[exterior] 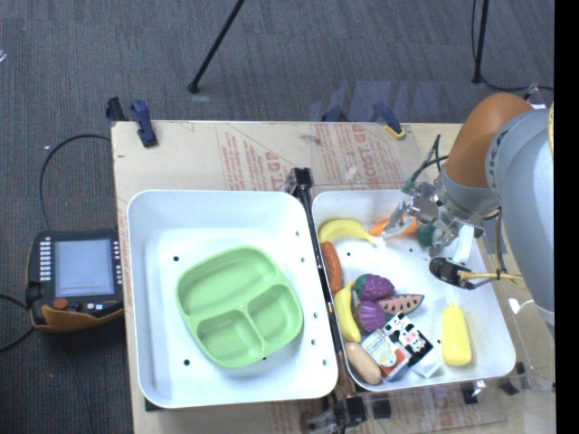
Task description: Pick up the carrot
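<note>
We're seeing the claw (404,217) hanging low over the back of the right bin (502,328), and the carrot (398,225) is sitting right between its fingers up there, so it's clamping on it. A banana (342,231) is lying just left of that, and the green divided plate (239,306) is sitting in the left bin (149,242) on the bench (226,152)

A flat brown cardboard-topped bench (235,156) with red printing carries two shallow white plastic bins side by side: the left bin (154,242) and the right bin (493,324), their rims touching.
</note>
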